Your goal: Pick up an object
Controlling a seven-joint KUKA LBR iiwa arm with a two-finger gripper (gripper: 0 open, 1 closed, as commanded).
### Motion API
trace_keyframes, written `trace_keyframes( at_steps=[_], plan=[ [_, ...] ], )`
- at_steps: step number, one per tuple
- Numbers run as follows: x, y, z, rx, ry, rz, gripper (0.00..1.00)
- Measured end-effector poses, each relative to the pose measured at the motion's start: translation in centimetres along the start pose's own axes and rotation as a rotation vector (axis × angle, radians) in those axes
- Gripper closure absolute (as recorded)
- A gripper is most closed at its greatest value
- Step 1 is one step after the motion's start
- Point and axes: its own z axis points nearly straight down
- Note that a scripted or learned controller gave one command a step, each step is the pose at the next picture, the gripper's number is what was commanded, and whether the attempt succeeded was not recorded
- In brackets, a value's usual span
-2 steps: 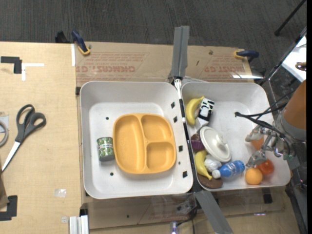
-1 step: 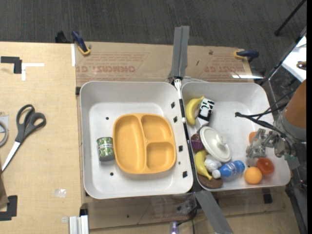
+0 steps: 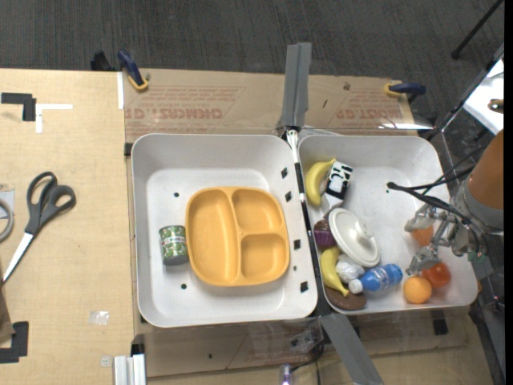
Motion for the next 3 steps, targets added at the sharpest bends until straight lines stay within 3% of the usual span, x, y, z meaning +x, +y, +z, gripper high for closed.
trace_keyframes(
  at_steps=[3],
  plan=[
    [0.88, -0.29, 0.49, 0.0, -0.014, 0.052, 0.0]
  ],
)
